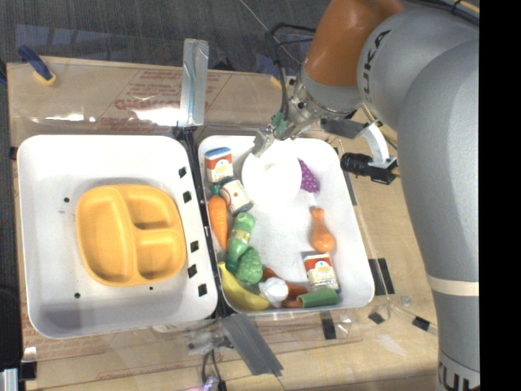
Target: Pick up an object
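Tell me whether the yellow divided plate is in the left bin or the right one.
Left bin: the yellow plate lies flat inside it, compartments facing up.

We observe the pincer (269,137) above the right bin's (352,218) far rim. Relative to that bin: a carrot (217,221), banana (242,293) and cans lie inside; the left bin (41,218) adjoining holds a yellow tray (130,235).

Purple grapes (308,176) partly hidden behind white blur in right bin (352,218). Labels on small cans (321,271) too small to read. Gripper (269,137) tip blurred, grip state unreadable. Arm (423,137) cut off at top and bottom edges. Desk (407,340) cut at bottom.
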Robot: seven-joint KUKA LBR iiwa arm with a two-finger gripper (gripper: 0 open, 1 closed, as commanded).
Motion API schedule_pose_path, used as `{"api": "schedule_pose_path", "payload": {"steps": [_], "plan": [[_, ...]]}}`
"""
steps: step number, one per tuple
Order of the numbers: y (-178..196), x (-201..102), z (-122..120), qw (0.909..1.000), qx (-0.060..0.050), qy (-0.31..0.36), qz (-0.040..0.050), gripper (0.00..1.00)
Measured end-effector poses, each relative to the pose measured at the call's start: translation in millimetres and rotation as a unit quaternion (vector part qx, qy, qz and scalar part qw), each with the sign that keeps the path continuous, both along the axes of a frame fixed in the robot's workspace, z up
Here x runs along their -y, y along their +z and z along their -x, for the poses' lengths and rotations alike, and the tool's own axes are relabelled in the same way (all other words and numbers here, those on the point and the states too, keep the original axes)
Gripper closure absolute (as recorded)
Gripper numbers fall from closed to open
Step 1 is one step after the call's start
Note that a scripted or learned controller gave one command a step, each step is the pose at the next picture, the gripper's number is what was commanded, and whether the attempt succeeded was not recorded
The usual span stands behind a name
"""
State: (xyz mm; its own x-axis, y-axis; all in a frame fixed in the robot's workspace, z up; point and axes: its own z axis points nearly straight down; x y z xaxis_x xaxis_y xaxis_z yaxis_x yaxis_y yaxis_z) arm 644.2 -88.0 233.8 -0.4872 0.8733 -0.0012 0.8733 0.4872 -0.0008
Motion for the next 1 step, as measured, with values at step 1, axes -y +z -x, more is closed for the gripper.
{"api": "schedule_pose_path", "payload": {"steps": [1], "plan": [[10.3,-2.5,-1.0,1.0,0.0,0.005,0.0007,1.0]]}}
